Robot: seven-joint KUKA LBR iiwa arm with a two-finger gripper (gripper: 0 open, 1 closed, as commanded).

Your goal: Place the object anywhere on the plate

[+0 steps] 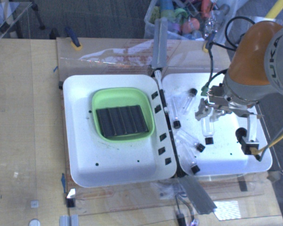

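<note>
A square green plate (100, 99) sits in the left white bin (80, 154). A dark grey ribbed slab (121, 120) lies flat on the plate, covering most of its floor. My gripper (208, 116) hangs over the middle of the right bin (228, 160), well to the right of the plate and apart from the slab. The grey wrist and orange band (254, 51) rise above it towards the right. Nothing can be made out in the gripper.
Small clear pieces with black caps (199, 147) lie scattered on the right bin's floor, one at the back (192, 92). A divider with black clips (162, 126) runs between the bins. A crate of coloured toys (188, 8) stands behind the bench.
</note>
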